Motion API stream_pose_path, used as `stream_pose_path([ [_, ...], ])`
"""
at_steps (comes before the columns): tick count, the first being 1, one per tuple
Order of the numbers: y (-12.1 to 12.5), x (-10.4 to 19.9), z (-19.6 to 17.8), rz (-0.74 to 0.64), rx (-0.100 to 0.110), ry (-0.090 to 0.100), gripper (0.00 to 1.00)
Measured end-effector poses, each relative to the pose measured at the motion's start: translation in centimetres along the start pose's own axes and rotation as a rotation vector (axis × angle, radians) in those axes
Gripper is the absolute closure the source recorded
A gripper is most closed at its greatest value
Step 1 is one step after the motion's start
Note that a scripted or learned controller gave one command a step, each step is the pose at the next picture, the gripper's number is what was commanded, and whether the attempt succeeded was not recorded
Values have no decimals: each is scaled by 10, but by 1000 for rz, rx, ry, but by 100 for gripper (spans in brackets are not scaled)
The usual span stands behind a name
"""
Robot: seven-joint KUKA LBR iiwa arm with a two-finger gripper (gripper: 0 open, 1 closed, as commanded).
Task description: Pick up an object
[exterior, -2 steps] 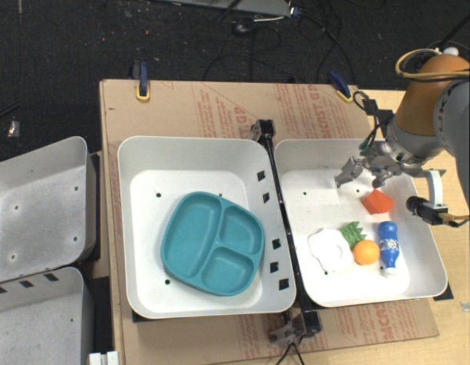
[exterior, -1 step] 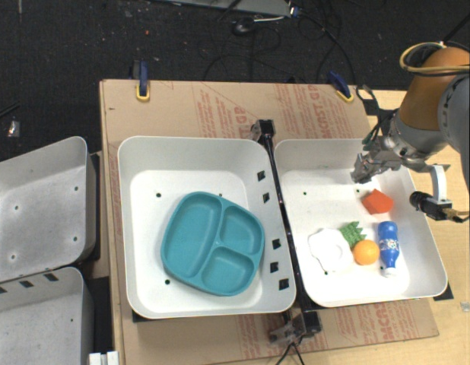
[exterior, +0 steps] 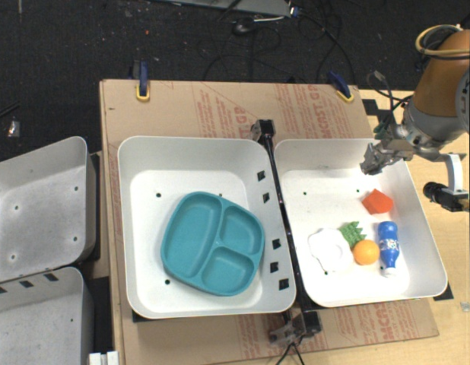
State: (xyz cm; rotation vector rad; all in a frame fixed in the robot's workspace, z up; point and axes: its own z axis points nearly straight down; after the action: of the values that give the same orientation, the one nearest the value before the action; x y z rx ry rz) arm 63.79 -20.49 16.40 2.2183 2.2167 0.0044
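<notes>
In the right bin [exterior: 326, 295] lie a red-orange block [exterior: 378, 201], a blue and white bottle [exterior: 387, 245], an orange ball [exterior: 365, 252], a small green leafy piece [exterior: 351, 232] and a flat white round piece [exterior: 327, 249]. My gripper [exterior: 374, 160] hangs over the bin's far right corner, above and just behind the red-orange block. It is small and dark here. Nothing shows between its fingers.
The left bin [exterior: 136, 166] holds a teal divided plate [exterior: 214, 242]. A black divider with clips runs between the two bins. Spare white bin lids [exterior: 37, 204] lie off the board at the left. Blue and yellow clamps [exterior: 142, 82] hold the cardboard base's far edge.
</notes>
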Motion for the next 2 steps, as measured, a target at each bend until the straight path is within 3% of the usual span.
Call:
stream_pose_path([
  [1,2,0,-53,-3,-1,-1,100],
  [2,1,56,-46,-8,6,4,100],
])
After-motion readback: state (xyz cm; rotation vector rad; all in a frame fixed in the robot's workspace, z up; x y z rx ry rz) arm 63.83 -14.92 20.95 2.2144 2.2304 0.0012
